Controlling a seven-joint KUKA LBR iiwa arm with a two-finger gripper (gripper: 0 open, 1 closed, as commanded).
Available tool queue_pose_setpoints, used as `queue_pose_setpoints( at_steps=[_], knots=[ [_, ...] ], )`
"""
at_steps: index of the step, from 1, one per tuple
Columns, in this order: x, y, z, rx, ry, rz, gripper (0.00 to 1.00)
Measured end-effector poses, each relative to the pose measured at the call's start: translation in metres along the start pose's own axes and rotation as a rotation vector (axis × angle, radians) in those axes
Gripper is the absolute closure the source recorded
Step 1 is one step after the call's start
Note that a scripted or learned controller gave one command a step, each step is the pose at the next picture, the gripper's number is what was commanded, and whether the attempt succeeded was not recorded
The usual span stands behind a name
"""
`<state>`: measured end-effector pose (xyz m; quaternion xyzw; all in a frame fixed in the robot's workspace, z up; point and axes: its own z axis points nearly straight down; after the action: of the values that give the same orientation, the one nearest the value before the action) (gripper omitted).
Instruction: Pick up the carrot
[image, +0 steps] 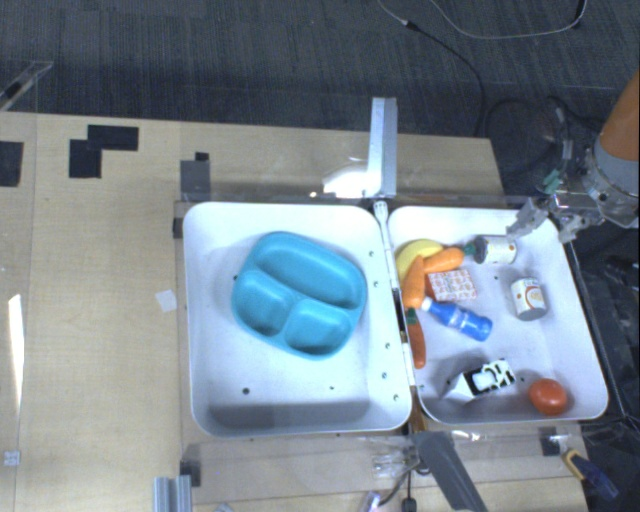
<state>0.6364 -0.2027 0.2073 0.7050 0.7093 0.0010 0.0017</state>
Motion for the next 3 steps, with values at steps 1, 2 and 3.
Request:
queue_pose_setpoints(
  at_steps=[1, 2, 3],
  knots=[
    [0.051, -0.003, 0.060, 0.000, 0.000, -0.073, 0.00],
    [0.077, 0.020, 0.091, -0.020, -0.007, -0.296, 0.00],
    [0.079, 0.008, 0.105, -0.033, -0.015, -0.688, 0.00]
  ],
)
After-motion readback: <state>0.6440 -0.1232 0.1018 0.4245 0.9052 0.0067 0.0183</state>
